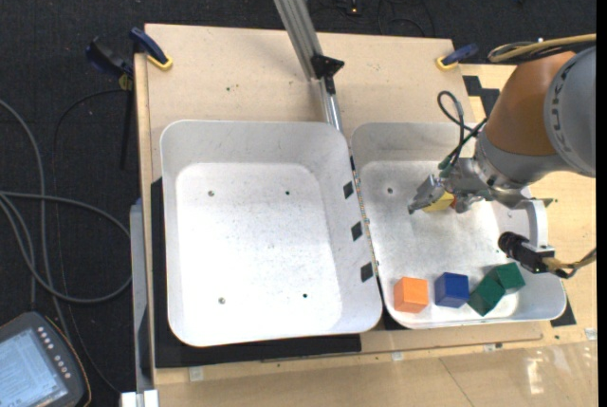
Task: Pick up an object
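Left bin (pixel 180 206) sits on the table (pixel 237 64), wall to wall with the right bin (pixel 398 158), your landmark here. Along that right bin's near wall you see three blocks in a row: orange block (pixel 411 293) at the left corner, blue block (pixel 452 289) just beside it, green block (pixel 496 287) next, tilted. Above the bin's middle, the pincer (pixel 429 199) hangs over bare floor, something yellowish at its tip. You cannot tell whether it is apart or together. It sits well apart from the blocks.
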`<control>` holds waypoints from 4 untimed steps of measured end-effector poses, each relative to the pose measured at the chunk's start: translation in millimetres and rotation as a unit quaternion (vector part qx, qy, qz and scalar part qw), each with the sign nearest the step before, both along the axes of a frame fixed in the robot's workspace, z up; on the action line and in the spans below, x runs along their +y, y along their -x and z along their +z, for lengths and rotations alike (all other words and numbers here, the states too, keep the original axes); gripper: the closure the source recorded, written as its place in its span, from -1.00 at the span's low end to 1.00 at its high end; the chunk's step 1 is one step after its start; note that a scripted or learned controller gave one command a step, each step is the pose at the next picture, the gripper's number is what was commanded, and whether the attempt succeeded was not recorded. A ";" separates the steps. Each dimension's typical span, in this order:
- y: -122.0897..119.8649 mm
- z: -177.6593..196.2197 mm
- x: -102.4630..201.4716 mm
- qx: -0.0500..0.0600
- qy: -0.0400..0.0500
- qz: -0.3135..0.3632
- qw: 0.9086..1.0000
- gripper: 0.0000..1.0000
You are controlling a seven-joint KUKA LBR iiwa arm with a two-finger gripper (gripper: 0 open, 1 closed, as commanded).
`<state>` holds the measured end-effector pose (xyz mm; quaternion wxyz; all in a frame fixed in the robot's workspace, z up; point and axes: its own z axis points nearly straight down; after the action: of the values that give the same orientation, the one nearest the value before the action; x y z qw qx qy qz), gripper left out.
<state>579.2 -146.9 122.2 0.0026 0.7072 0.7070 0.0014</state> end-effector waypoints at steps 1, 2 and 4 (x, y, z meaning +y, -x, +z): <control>0.6 7.4 0.2 0.001 0.000 0.000 1.000 1.00; 1.0 50.5 2.8 0.000 0.000 0.001 1.000 1.00; -4.7 126.3 6.6 0.000 0.000 0.002 1.000 1.00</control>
<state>583.9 -140.3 248.5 0.0025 0.7060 0.7082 0.0012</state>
